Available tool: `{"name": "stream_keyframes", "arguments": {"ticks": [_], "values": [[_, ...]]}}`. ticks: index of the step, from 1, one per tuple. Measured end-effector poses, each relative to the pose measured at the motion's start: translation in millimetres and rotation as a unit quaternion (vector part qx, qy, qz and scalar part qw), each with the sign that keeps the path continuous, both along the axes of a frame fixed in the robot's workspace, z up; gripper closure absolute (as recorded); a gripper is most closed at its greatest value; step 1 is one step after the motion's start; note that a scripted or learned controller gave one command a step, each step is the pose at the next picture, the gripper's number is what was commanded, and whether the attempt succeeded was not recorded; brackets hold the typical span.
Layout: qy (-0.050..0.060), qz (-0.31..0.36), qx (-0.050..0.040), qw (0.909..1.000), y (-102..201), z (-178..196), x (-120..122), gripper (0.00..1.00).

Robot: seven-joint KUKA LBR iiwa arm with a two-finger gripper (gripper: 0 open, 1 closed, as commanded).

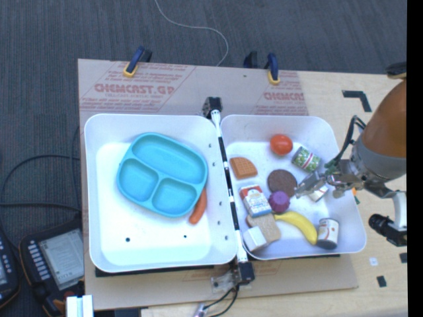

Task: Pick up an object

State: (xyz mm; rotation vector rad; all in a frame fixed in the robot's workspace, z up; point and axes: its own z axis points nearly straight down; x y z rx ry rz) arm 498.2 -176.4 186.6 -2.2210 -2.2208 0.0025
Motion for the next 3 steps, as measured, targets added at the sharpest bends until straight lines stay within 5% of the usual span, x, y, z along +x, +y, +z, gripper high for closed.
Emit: {"name": "stream_keyframes", "arguments": {"ticks": [1,2,3], "values": [[-0.001,0.0,0.0001,1.0,58.2,-90.7,-12.5,0.0],[-0.001,0.0,0.0006,1.0,58.8,-81.2,-12.1,1.0],[-0.001,0.0,0.0006,1.0,58.7,-81.2,-12.2,0.0]]}}
